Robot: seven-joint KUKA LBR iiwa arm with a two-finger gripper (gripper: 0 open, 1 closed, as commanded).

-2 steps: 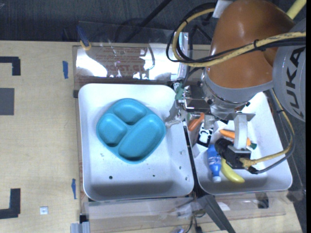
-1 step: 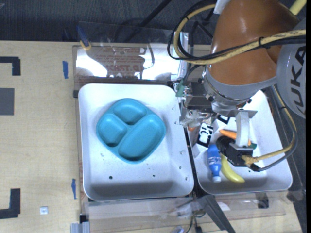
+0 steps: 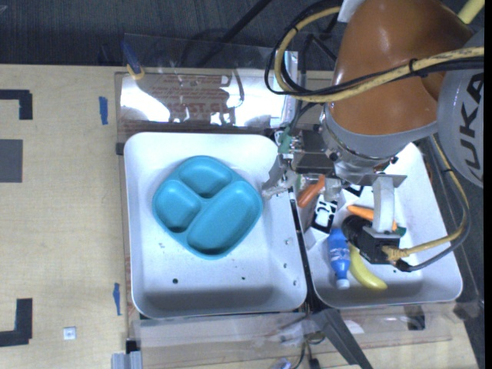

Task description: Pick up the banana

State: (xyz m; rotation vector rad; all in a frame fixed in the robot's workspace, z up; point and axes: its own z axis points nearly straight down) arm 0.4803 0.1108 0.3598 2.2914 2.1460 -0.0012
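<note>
The blue plate [image 3: 207,204] looks smooth, glossy plastic, the white bin [image 3: 154,279] under it shiny plastic, the banana [image 3: 367,275] smooth-skinned, the bench [image 3: 54,206] matt wood.

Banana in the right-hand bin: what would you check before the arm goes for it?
1. Banana in view, in the right bin near its front wall: ok.
2. Gripper above the banana: not ok, it hangs further back and to the left.
3. Room beside the banana: not ok, the blue bottle lies against it or nearly so.
4. Room between banana and front wall: cannot tell.
5. Blue plate out of the way, in the left bin: ok.
</note>
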